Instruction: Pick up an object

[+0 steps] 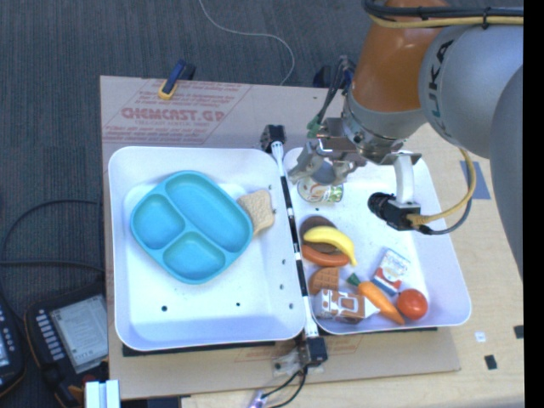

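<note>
Arm down over the right bin's far corner, wrist bent in from two o'clock

The grey arm (459, 66) sweeps in from the right, orange band uppermost, and drops its gripper (321, 179) to the eleven o'clock corner of the right bin (442, 253); whether it is spread or closed, I cannot tell from here. Toy food sits at six o'clock of it: a banana (330, 243) on a brown piece, a carrot (380, 302) and a tomato (412, 303) further down. Over in the left bin (136, 313), a blue divided plate (190, 225) with a slice of bread (257, 212) touching its three o'clock edge.
</note>
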You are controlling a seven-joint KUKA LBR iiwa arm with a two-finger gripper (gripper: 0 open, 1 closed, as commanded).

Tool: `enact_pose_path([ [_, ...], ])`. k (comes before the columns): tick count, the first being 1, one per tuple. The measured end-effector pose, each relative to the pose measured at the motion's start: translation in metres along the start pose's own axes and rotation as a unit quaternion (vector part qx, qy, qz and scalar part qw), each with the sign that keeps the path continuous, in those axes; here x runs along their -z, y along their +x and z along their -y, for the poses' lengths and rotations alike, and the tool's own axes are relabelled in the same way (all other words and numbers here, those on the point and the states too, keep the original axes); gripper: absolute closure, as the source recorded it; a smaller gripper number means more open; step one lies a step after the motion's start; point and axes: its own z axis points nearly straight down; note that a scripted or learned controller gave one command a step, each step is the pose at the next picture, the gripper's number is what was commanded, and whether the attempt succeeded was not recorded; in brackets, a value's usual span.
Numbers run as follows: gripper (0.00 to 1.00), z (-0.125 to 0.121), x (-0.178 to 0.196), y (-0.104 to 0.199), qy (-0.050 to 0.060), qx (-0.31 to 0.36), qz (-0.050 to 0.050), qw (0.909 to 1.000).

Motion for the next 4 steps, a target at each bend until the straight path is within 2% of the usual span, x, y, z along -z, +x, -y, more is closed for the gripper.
enact_pose_path([
  [1,1.00,0.062,0.013,0.076,0.001,0.000,0.000,1.0000],
  [2,1.00,0.104,-0.063,0.030,0.000,-0.001,0.000,1.0000],
  [3,1.00,0.042,-0.004,0.026,-0.001,-0.001,0.001,1.0000],
  [4,1.00,0.083,-0.064,0.014,0.000,-0.001,0.000,1.0000],
])
